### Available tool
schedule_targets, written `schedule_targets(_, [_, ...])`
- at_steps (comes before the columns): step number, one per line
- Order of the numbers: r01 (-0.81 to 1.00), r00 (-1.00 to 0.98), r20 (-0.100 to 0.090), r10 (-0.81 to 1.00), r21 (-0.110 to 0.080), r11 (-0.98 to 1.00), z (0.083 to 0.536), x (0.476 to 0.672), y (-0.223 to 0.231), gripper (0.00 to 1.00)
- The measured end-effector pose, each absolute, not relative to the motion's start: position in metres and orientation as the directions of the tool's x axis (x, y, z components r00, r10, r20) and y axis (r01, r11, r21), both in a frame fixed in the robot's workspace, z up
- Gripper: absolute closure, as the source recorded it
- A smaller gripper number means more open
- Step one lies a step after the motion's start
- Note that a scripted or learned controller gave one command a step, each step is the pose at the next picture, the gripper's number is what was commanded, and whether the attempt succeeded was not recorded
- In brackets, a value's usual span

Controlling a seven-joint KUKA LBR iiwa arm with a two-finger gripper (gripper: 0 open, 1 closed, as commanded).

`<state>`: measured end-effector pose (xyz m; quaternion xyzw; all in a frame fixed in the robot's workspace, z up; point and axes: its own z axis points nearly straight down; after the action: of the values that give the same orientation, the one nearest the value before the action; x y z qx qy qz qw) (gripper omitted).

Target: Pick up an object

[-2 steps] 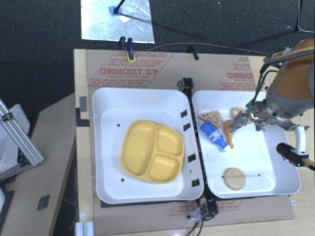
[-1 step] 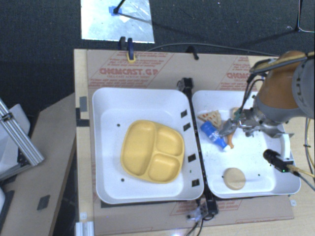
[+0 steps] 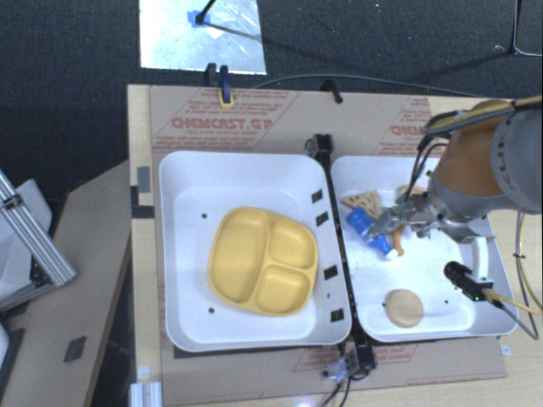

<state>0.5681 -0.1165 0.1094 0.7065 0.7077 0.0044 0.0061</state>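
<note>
Camera view shows my gripper (image 3: 397,224), its opening impossible to tell, beside the blue object (image 3: 363,224), which looks light, rigid, best pinched across its middle.

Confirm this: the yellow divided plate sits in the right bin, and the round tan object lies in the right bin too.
Wrong on the plate. The camera view shows the yellow divided plate in the left bin; the round tan object does lie in the right bin.
</note>
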Motion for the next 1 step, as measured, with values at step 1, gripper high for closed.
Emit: schedule_targets(1, [1.0, -0.001, -0.003, 1.0, 0.023, 0.002, 0.1193, 0.5702, -0.1158, 1.0])
